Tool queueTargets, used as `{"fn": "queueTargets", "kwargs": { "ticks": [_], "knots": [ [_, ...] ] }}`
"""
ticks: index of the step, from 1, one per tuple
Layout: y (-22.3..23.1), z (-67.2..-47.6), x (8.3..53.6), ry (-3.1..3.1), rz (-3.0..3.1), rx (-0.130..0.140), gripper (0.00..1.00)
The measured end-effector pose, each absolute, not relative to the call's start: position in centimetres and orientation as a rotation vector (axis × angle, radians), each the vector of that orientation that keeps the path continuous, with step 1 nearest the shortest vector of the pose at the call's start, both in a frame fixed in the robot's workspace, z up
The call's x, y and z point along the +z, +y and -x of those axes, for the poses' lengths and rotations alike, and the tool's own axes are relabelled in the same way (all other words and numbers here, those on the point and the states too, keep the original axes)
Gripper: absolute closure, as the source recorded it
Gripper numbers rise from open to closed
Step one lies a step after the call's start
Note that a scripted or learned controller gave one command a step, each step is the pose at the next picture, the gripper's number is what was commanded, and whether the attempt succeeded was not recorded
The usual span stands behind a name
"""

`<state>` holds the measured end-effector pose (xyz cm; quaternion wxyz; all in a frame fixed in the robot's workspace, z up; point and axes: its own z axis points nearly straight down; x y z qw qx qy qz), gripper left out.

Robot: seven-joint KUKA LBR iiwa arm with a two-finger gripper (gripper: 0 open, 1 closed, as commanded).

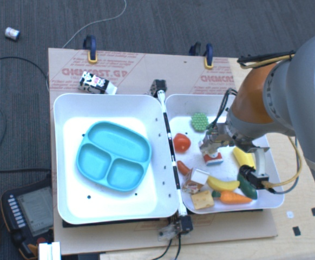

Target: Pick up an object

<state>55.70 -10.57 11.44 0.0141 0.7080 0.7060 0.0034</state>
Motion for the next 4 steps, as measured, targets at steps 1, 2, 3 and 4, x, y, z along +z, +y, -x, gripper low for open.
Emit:
{"fn": "queueTargets", "kwargs": {
  "ticks": [1,2,3,4],
  "knots": [
    [-10.6,-55.7,11.4,2.198,-2.205,0.01,0.0],
    [-10.6,-55.7,12.4,2.199,-2.204,0.01,1.0],
    [-10.6,-55.7,12.4,2.199,-2.205,0.009,0.0],
    [-10.0,-51.6,9.2,2.202,-2.202,0.018,0.0]
  ]
}}
